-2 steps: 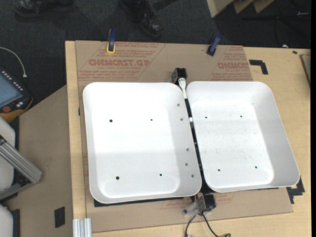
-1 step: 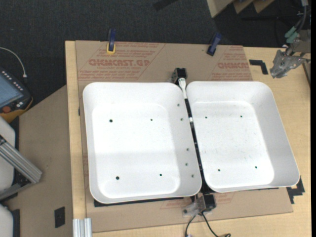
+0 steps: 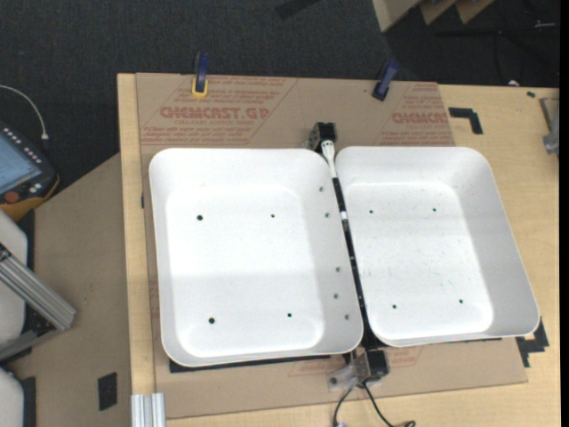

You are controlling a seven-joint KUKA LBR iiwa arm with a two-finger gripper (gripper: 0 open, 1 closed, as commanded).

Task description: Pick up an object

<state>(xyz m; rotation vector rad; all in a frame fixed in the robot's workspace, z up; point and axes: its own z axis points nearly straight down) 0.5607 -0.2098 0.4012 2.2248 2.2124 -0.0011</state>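
Two white bins, left (image 3: 178, 265) and right (image 3: 498, 238), sit side by side mid-frame on the tabletop (image 3: 267, 105); no object or gripper visible, so handling, grasp point and gripper state cannot be told.

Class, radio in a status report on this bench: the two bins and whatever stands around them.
Two white bins side by side, left bin, right bin. Blue clamps at back edge, left clamp, right clamp. Cardboard sheet under both.

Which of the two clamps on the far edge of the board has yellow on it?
The clamp on the left, above the left white bin: it has a blue handle and a yellow tip. The other clamp, above the right white bin, is all blue.
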